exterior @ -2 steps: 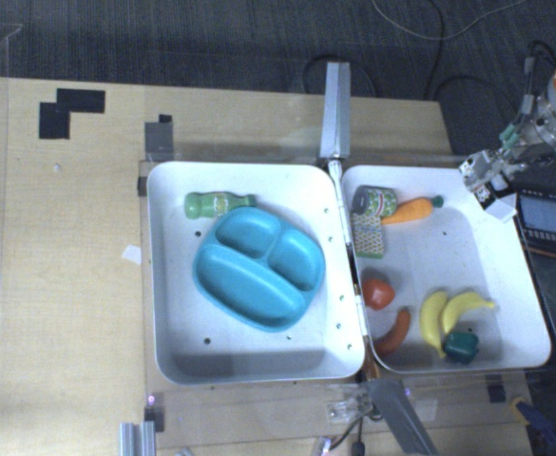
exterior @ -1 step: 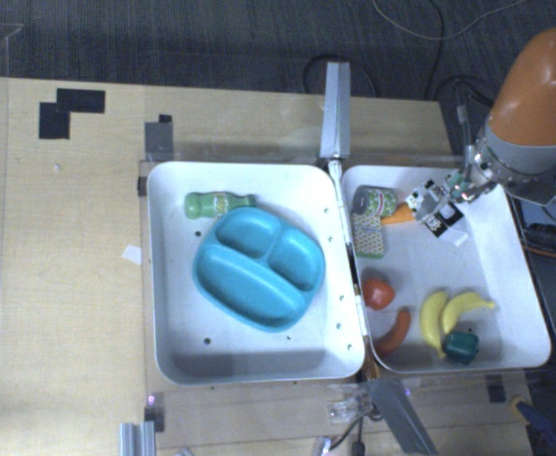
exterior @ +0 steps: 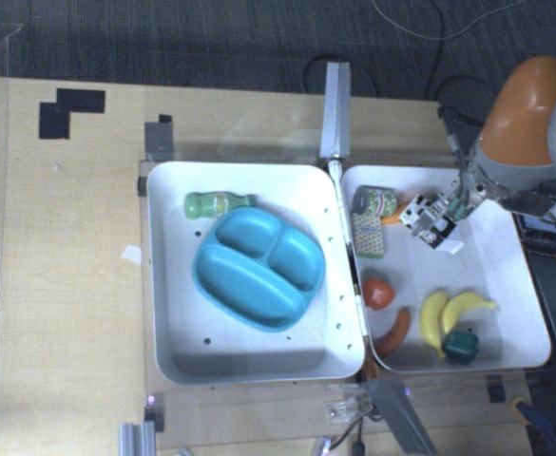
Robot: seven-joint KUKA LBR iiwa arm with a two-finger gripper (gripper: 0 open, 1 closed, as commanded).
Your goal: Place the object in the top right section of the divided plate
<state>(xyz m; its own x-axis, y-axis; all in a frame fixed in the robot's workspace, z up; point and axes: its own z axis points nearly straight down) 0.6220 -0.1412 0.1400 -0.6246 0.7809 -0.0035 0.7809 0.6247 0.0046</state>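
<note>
Arm (exterior: pixel 529 122) reaches in from the right, gripper (exterior: pixel 433 220) low over the top of the right bin (exterior: pixel 506 255), near a small orange bit (exterior: pixel 395 215) that looks like a carrot tip. Can't tell its state at this res; nothing visibly held.

Which object is the task's is not clear. Judging by gripper position, likely target is the orange bit or the can (exterior: pixel 374 200) just beside it. Both sit in the right bin, well apart from the plate.

Plate (exterior: pixel 258 266) lies tilted in the left bin (exterior: pixel 178 350), so its top-right section (exterior: pixel 294 257) is the one nearest the divider between bins, a short carry from the pick side, prob. by design. Loose items are all kept in the bins so the arm can reach them.

Count, right bin: 1 can, 1 orange bit, 1 mesh pad (exterior: pixel 369 236), 1 tomato (exterior: pixel 379 293), 1 sausage (exterior: pixel 393 331), 2 bananas (exterior: pixel 449 313), 1 dark green block (exterior: pixel 461 346).

Left bin: 1 plate w/ 3 sections, 1 green bottle (exterior: pixel 216 203) lying on its side above the plate. 2 bins total.
</note>
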